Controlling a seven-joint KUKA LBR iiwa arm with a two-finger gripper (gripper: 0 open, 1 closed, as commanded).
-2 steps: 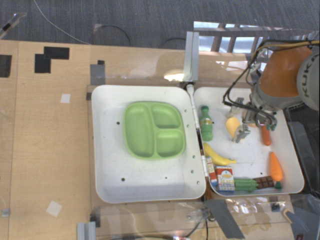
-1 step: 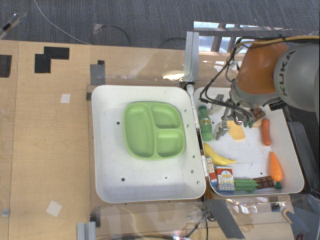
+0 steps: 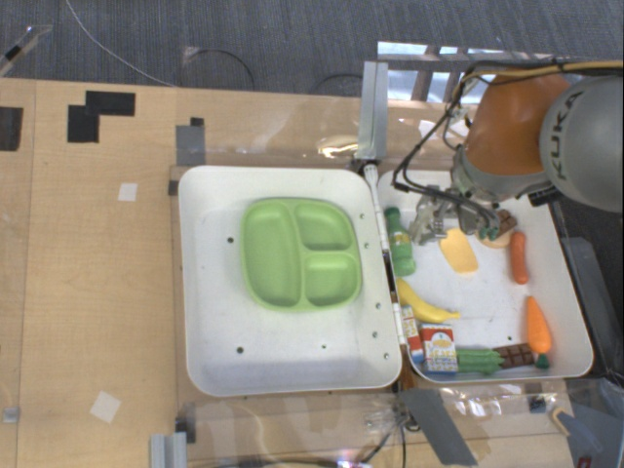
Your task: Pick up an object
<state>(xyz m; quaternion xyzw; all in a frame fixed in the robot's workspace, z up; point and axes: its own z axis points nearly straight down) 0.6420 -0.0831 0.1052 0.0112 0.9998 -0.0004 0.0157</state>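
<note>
From my seat, the pick looks unfinished: nothing is visibly lifted clear of the right-hand shallow white bin (image 3: 575, 339), and I would judge the grasp itself as still to come or still unproven.

The grey arm with its orange band (image 3: 512, 125) reaches in from the right and hangs over the far part of that bin. Its two-finger gripper (image 3: 444, 224) sits low among the cables, just beside the far left edge of a pale yellow wedge-shaped block (image 3: 459, 253). I cannot tell how the jaws stand; the wrist and cabling blur that area, and I see no object plainly between them.

The candidates all lie in the right bin. The yellow wedge is nearest the gripper. A green bottle-shaped toy (image 3: 398, 244) lies along the left wall, with a yellow toy banana (image 3: 426, 305) nearer to me beside it. A red sausage-shaped toy (image 3: 519, 258) lies to the right of the wedge, and an orange toy carrot (image 3: 538, 326) lies nearer along the right side. Along the near wall are a small red and white carton (image 3: 439, 347) and a green pod-shaped toy (image 3: 480, 360).

The left-hand shallow white bin (image 3: 210, 359) bears a light green divided plastic tray (image 3: 298, 253), well apart from the arm.

What is left, as I read it: secure something, most likely the wedge, then raise it clear of the bin.
</note>
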